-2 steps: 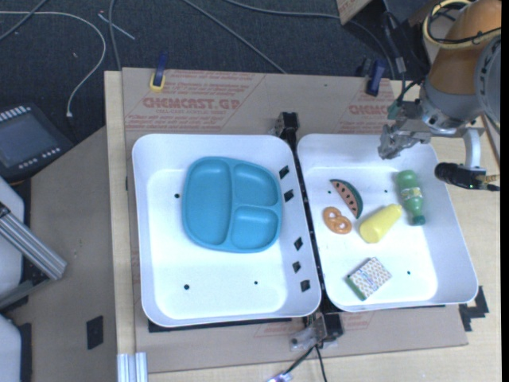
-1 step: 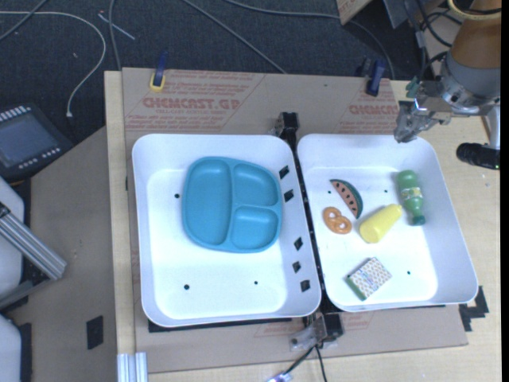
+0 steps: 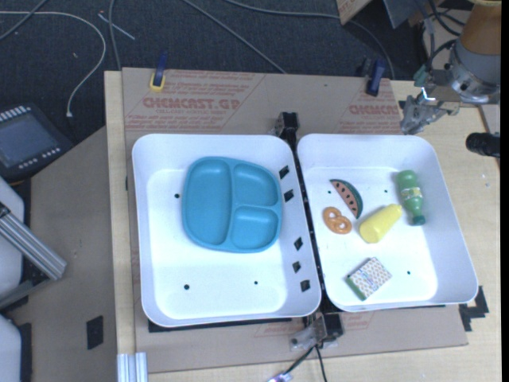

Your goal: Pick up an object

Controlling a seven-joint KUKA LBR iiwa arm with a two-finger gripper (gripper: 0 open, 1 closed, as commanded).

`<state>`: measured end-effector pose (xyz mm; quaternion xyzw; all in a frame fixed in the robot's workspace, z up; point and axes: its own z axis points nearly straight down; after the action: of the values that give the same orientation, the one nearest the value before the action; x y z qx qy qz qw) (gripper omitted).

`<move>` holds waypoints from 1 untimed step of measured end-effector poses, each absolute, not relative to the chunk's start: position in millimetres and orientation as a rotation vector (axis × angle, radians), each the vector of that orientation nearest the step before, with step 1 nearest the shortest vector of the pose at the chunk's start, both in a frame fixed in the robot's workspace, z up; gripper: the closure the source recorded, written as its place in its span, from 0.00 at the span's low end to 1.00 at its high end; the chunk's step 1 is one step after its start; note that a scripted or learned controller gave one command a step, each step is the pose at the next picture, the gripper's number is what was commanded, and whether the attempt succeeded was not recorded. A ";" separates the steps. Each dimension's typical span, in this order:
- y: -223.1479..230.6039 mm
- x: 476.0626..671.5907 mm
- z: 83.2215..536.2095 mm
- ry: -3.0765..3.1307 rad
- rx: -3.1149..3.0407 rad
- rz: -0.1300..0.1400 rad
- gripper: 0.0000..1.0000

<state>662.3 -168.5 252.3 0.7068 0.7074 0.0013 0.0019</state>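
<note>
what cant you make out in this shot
- Gripper: small and blurred at the right bin's far corner, so the finger state is unclear.
- Arm: cut off by the top and right edges.
- Patterned packet: print too small to read.
- Black device: cut off by the left edge.

Single fixed camera above bench, slanted downward; left bin (image 3: 151,237) and right bin (image 3: 445,237) both fully in frame.
</note>
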 end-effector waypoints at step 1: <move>-124.7 657.3 253.5 2.228 2.218 0.001 1.00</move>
<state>657.3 -124.7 253.5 0.7055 0.7087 0.0003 -0.0012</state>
